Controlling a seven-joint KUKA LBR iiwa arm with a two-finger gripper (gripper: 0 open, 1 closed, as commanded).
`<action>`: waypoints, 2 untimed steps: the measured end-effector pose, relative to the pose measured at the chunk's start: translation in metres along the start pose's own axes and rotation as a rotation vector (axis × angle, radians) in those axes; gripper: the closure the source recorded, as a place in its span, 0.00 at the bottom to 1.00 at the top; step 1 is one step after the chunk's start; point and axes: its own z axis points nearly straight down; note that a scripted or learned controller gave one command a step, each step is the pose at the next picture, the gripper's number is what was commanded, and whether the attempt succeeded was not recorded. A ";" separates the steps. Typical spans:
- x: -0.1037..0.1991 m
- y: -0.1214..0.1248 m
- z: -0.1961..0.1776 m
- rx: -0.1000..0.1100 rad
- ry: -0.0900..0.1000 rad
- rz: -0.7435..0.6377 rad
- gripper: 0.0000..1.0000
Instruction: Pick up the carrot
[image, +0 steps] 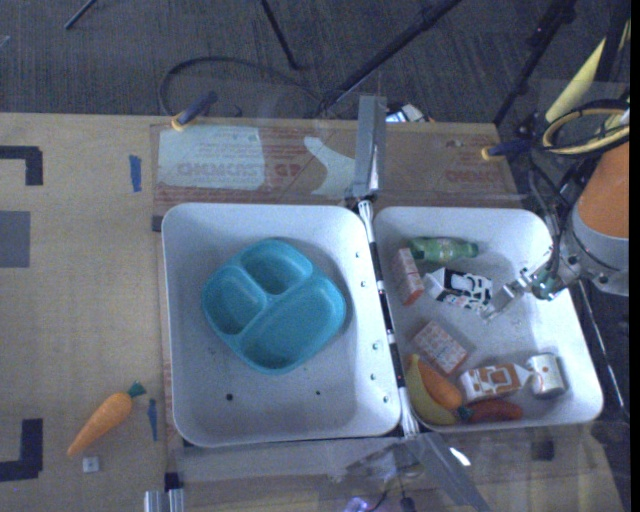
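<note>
While over the right bin (585, 330), gripper (527, 287) finger spread unclear, carrot (100, 420) outside on bench.

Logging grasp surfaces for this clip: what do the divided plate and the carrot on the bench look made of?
Plate: probably hard moulded plastic, uniform teal with a soft sheen and rounded compartment walls. Carrot: looks like a toy, matte orange body with a green top, plastic or perhaps fabric; too small to tell.

Carrot (100, 421): lies outside the bins on open bench (70, 330), clear all around.
Left bin (190, 240): blue plate (275, 303) fills its middle.
Right bin (575, 330): cluttered beneath my gripper (522, 289).
</note>
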 end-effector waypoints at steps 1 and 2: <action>0.020 0.010 -0.043 -0.001 -0.001 -0.001 0.00; -0.025 0.024 -0.011 0.000 -0.001 0.009 0.00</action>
